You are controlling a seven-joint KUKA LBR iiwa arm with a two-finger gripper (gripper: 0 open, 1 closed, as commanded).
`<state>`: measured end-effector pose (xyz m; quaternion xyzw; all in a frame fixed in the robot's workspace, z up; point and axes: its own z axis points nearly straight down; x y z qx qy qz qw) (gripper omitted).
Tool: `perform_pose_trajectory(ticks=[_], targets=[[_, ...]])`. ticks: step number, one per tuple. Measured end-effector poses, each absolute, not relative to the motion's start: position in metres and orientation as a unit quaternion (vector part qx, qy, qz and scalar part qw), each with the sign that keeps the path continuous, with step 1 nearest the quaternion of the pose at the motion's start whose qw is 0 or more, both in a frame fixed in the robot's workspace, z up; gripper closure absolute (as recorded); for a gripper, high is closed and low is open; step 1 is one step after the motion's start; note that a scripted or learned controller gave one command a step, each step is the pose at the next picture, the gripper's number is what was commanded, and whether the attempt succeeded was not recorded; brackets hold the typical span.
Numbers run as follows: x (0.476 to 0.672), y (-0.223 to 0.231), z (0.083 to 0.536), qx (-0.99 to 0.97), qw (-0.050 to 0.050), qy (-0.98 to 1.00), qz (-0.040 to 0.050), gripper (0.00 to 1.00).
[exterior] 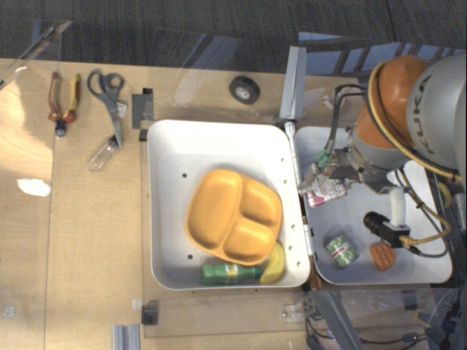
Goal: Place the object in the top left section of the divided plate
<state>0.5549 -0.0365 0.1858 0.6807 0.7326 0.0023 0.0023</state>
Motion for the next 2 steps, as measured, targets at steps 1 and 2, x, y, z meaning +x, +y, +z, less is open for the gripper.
perform_pose_trajectory(ticks=[1, 2], targets=[[0.5370, 0.0344, 0.1843, 0.725, 0.001, 0.689, 0.0015, 1.00], [0.5371, 0.0343, 0.1843, 0.725, 0.001, 0.689, 0.0015, 0.00]])
